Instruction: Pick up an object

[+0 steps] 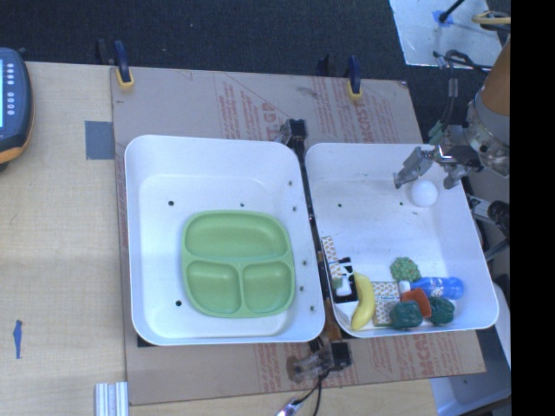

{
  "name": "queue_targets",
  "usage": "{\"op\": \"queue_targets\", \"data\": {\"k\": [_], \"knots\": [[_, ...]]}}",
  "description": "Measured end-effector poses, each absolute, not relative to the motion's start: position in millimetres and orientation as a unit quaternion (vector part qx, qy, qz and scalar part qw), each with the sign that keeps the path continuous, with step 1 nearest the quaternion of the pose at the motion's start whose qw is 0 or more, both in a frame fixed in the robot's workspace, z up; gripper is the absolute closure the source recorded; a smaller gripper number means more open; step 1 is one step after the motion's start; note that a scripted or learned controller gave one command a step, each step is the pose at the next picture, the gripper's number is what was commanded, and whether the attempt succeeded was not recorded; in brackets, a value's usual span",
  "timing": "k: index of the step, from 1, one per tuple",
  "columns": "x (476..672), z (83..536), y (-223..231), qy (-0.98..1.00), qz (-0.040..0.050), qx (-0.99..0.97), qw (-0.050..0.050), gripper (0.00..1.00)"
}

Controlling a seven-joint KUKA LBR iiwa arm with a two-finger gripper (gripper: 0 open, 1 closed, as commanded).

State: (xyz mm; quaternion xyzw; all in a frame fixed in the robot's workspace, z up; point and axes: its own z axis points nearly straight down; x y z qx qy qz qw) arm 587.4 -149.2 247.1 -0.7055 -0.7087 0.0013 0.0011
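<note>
Reaching: the arm (494, 102) is seen coming in from the right, its hand (431, 170) placed over the far part of the right bin (381, 232).
Hand: two grey fingers (409, 170) are spread apart, open, with nothing held between them.
Ball: a white ball (424, 193) is seen just below the hand, between the fingertips' line and the bin floor; whether it is touched cannot be told.
Right bin: the other objects are gathered at its near edge.
Banana: a yellow banana (363, 301) is laid upright-looking along the near left corner, beside a patterned card (330, 254) and a black-and-white item (343, 282).
Broccoli: a green floret (404, 269) is set just behind a blue bottle (438, 287).
Near cluster: a red-orange piece (417, 301) is wedged between two dark green lumps (405, 316), all touching or nearly so.
Left bin: a white bin (147, 232) is occupied by a green tray (238, 263) with three compartments, lying flat in its middle.
Bench: both bins are carried on a cardboard sheet (217, 102) clamped to the bench (52, 258); a blue device (13, 102) is placed at the far left edge.
</note>
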Motion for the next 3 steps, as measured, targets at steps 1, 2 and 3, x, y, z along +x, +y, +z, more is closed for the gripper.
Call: {"op": "queue_targets", "data": {"k": [1,2,3], "knots": [[525.7,84,-191,-0.708,0.0039,-0.707,0.005,0.00],[473.5,91,-211,-0.708,0.0017,-0.706,0.003,0.00],[548.6,92,-181,-0.711,-0.0005,-0.703,-0.002,0.00]]}}
